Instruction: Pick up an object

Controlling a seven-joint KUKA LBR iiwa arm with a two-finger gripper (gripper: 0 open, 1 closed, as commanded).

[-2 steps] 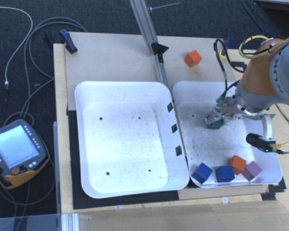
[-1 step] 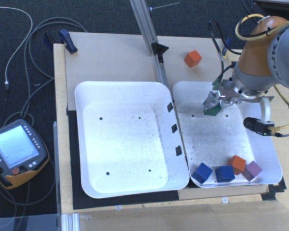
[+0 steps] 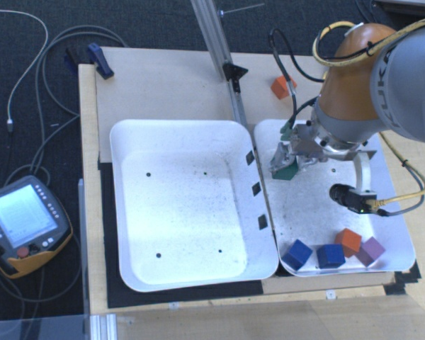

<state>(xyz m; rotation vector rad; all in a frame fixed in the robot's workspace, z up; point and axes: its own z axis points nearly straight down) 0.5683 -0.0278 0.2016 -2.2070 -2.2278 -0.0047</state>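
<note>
Four blocks sit along the near edge of the right bin point(image 3: 400, 222): a blue block point(image 3: 296, 253), a second blue block point(image 3: 331, 256) just right of it, an orange block point(image 3: 350, 240) a little farther back, and a purple block point(image 3: 372, 249) at the right end. They lie close together, the orange and purple ones nearly touching. The left bin point(image 3: 127, 140) shows speckled white floor, and a stray orange block point(image 3: 281, 87) rests on the surface point(image 3: 163, 83) beyond both bins.

The arm point(image 3: 368, 76) reaches in from the right, and its end effector point(image 3: 292, 161) is low over the far left part of the right bin, near the wall shared with the left bin. A green block point(image 3: 286, 171) shows at its tip, its near-left part peeking out from under the metal. The block seems to sit between the fingers, which look closed in on it, though the wrist hides most of the contact and I cannot be sure the pinch is firm.

My judgement is that the step in hand is the grasp itself, with the block down near the bin floor. The next move calls for a straight lift, slow enough that a shallow pinch does not slip, and clear of the nearby bin wall.
</note>
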